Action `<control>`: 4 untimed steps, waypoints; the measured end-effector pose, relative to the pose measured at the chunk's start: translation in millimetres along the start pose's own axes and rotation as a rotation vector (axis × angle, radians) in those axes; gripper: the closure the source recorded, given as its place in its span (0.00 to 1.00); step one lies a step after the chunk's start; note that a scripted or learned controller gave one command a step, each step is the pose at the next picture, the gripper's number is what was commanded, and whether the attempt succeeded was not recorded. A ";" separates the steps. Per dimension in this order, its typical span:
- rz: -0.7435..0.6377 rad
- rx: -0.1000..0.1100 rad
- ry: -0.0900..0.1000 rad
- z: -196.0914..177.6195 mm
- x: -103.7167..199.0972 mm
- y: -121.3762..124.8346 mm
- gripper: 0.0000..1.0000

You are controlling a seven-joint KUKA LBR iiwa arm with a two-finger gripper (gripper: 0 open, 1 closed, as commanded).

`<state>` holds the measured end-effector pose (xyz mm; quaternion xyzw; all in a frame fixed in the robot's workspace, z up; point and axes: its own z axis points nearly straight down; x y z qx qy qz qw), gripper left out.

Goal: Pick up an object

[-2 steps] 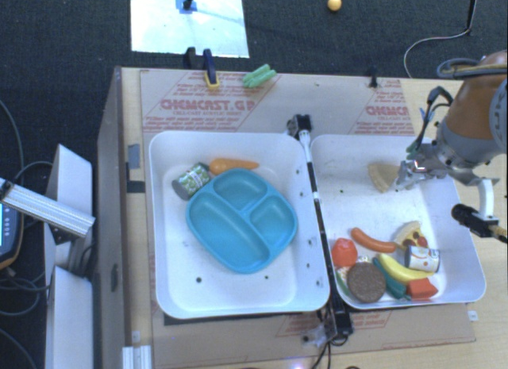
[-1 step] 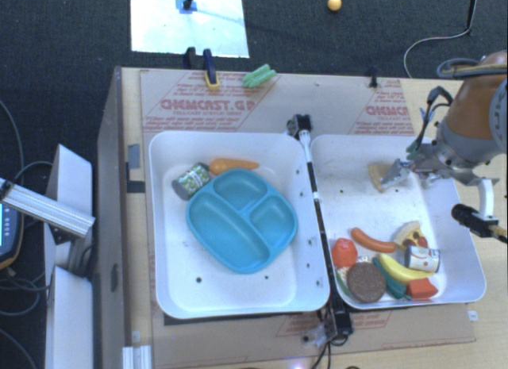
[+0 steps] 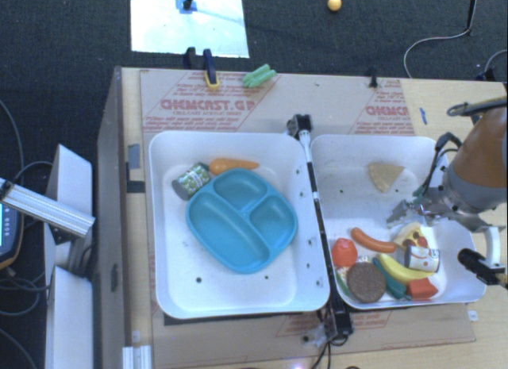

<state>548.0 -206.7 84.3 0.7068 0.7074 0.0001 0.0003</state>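
the tabletop point(image 3: 238, 98) is carrying two white bins side by side. the left bin point(image 3: 171, 280) is holding a big blue plate point(image 3: 242, 221) with three parts. just above the blue plate, an orange carrot point(image 3: 232, 165) is lying beside a small green packet point(image 3: 191, 179). the right bin point(image 3: 341, 161), right of the blue plate, is keeping a heap of toy food in its near corner: a red sausage point(image 3: 373, 240), a tomato point(image 3: 344, 252), a brown round patty point(image 3: 366, 280) and a yellow banana point(image 3: 402, 269). a pale wedge point(image 3: 386, 175) is lying apart from the heap, nearer the bin's far wall. the grey arm point(image 3: 476, 169) is reaching in over the heap from the right. the gripper point(image 3: 413, 210) is hanging over the heap.
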 end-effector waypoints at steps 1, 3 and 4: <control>0.000 0.000 0.000 0.0 7.4 -50.7 0.00; -0.003 -0.004 0.000 -95.5 57.8 -23.7 1.00; -0.003 -0.002 0.001 -140.3 140.2 -17.5 1.00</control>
